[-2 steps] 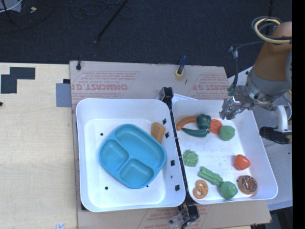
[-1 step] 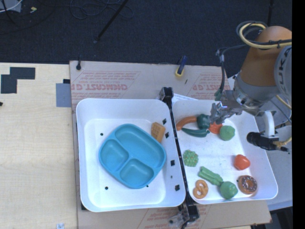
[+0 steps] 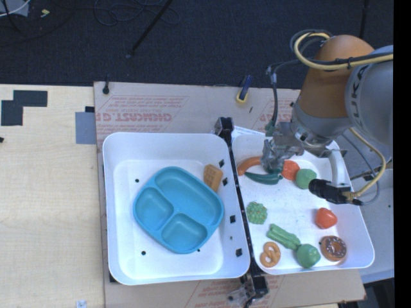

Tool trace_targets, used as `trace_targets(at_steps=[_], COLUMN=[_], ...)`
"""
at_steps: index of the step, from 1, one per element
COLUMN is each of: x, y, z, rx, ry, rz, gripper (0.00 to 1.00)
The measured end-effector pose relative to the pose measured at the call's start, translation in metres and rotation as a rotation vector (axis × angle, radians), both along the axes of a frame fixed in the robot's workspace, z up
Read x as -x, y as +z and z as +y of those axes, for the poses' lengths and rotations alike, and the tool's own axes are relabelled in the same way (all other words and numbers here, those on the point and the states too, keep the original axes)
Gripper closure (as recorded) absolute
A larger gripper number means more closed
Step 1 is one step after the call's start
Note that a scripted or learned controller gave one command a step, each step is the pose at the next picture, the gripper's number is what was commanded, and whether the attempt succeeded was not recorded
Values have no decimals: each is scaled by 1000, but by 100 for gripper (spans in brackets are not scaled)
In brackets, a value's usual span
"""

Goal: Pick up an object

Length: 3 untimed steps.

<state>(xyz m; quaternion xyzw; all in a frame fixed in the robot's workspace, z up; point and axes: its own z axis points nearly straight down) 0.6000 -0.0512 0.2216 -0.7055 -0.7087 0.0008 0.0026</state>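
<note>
Worktop (image 3: 45,197) is pale wood with a cardboard sheet (image 3: 160,111) under two white bins. Arm (image 3: 334,88) comes in from the right, orange band above the wrist, reaching down over the upper left part of the right bin.

Left bin (image 3: 122,153): blue divided plate (image 3: 178,208) lying roughly centre, three compartments, nothing in them. A small tan waffle-like piece (image 3: 213,176) sits just beside the plate's upper right edge, near the bin wall.

Right bin (image 3: 359,249): gripper (image 3: 275,162) is low over a cluster at the upper left: orange curved piece (image 3: 246,165), dark green pepper-like piece (image 3: 264,178), red-orange round piece (image 3: 290,169), light green round piece (image 3: 306,178). Gripper looks to be touching or just above the dark green piece; can't tell how far the gripper is open or whether it has hold of anything, the tips are lost against the toys.

Rest of the right bin, well apart from the gripper: green leafy ball (image 3: 256,212) near the left wall, green pod (image 3: 283,236), pretzel (image 3: 270,255), green lime-like ball (image 3: 307,255), chocolate donut (image 3: 332,248), red tomato-like piece (image 3: 325,218).
</note>
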Motion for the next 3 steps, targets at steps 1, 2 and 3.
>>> trace_targets(at_steps=[1,2,3], x=[21,39,38], y=[7,0,-5], z=[48,99,150], rx=[1,1,1], ry=[-1,0,0], rz=[1,2,0], gripper=[100,100,100])
